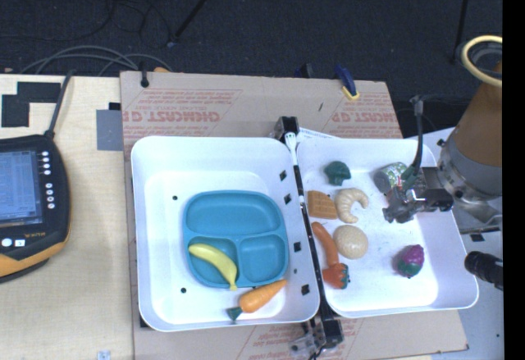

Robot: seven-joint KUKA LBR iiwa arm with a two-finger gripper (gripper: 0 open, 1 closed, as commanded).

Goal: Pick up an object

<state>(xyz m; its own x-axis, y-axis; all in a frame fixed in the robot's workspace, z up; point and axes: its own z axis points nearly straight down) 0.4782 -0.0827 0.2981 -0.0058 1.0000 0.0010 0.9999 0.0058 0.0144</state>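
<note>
- My gripper (399,209) hangs low over the right bin (447,294), at about 3 o'clock in the view. It is a dark cluster and I cannot tell how far it is parted; nothing shows held in it.
- Just at its 10 o'clock, close to touching, lies a small silvery can (389,177).
- At 5 o'clock from me, near but apart, sits a purple plum (410,259). It looks like light, hard plastic, round and slippery. I would take it across its middle.
- At 9 o'clock lies a pale croissant (353,201), curved and light. Its thick centre looks the best hold.
- Beyond it are a waffle (321,205), a green broccoli (336,172), a round bun (351,241), a sausage (325,241) and a red pepper (335,275), crowded against the bin's left wall.
- The crowding there would make a clean pinch hard. I judge the plum or can easiest.
- In the left bin (156,186), at 9 o'clock across the divider, a blue tray (234,215) holds a banana (215,262). A carrot (262,297) lies just at the tray's 5 o'clock corner.
</note>
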